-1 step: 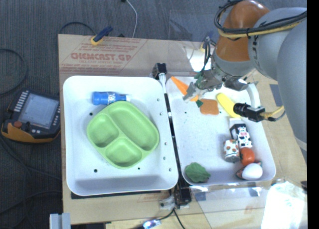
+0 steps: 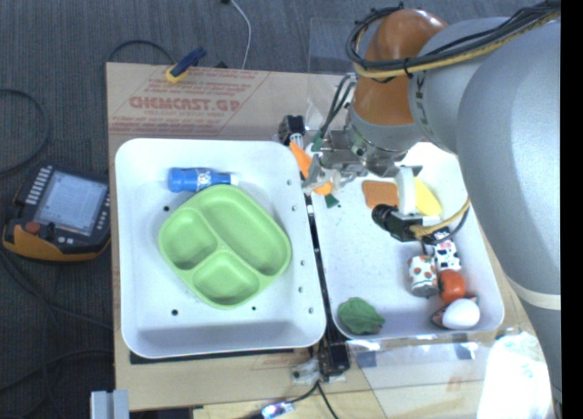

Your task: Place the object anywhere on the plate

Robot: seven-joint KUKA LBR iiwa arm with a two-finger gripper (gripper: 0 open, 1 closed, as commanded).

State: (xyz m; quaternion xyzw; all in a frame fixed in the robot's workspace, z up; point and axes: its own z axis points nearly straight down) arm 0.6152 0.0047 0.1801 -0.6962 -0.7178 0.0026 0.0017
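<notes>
While the claw point(image 2: 321, 176) sits blurred at mid-frame, you cannot tell its state | green plate point(image 2: 225, 245) in left bin point(image 2: 137, 317) | blue bottle point(image 2: 200, 178) beside it.

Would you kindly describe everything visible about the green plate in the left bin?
The green plate is a light green, matte, plastic-looking dish with rounded corners, divided by raised ridges into three compartments, none holding anything. It lies flat and right side up, turned at a slant, on the floor of the left bin. A blue bottle lies beside its upper edge; whether they touch is unclear.
</notes>
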